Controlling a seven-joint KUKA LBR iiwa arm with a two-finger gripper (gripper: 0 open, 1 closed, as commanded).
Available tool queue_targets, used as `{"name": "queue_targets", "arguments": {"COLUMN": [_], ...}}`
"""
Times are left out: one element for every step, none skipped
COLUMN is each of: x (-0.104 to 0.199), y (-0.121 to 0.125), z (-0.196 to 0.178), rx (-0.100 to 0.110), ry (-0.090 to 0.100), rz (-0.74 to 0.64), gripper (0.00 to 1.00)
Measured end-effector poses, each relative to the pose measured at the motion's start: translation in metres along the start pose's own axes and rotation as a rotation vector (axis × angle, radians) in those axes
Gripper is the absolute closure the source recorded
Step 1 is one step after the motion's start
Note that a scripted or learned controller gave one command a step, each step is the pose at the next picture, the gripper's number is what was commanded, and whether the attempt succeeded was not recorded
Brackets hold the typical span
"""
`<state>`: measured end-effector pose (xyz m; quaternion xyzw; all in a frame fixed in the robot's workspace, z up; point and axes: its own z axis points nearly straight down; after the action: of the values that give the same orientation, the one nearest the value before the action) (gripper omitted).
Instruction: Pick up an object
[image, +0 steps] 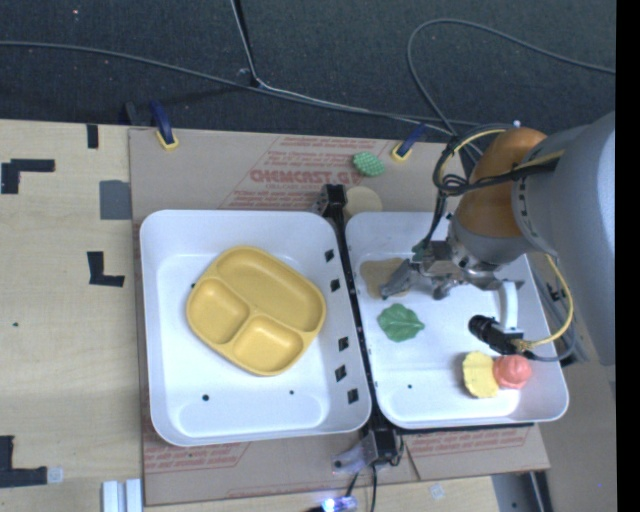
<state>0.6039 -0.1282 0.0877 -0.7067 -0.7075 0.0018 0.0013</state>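
Bench: brown board (200, 170) carrying two shallow white bins side by side, dark floor behind.
Jaws: the gripper (418, 282) sits low in the right bin (440, 400), fingers spread apart, nothing between them.
Nearest object: green leaf-shaped piece (400, 323) just below the jaws, lying flat, apart from them.
Other objects: yellow piece (479, 375) touching a pink one (514, 371) near the bin's front right corner.
Left bin (170, 400): yellow divided tray (256, 309).
Outside bins: small green item (368, 162) on the board.
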Motion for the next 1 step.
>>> {"name": "queue_targets", "arguments": {"x": [0.0015], "y": [0.0017], "z": [-0.0141], "rx": [-0.005], "ry": [0.002], "rz": [-0.001], "gripper": [1.0]}}
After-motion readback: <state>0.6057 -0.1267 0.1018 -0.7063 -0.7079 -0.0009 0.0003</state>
